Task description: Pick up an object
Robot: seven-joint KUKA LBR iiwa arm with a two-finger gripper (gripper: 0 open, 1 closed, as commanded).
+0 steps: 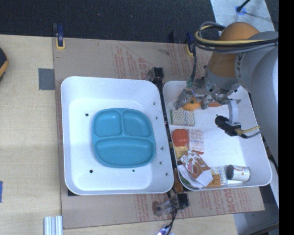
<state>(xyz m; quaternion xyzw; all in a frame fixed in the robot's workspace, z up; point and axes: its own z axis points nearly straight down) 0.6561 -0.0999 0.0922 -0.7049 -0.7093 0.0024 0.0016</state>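
Observation:
My gripper is low in the far left corner of the right bin, under the grey wrist and orange band. An orange object lies right at the gripper's tip, partly covered by it; I cannot tell if it is gripped. Just in front of it lies a green-checked sachet. Further toward the near side are a red-orange item, a white and pink sachet, a crumpled brown and white snack bag and a white tube with a dark cap lying on its side.
The left bin holds a blue divided plate at its middle. The wall between the two bins runs close to the gripper's left. The right half of the right bin's floor is bare white.

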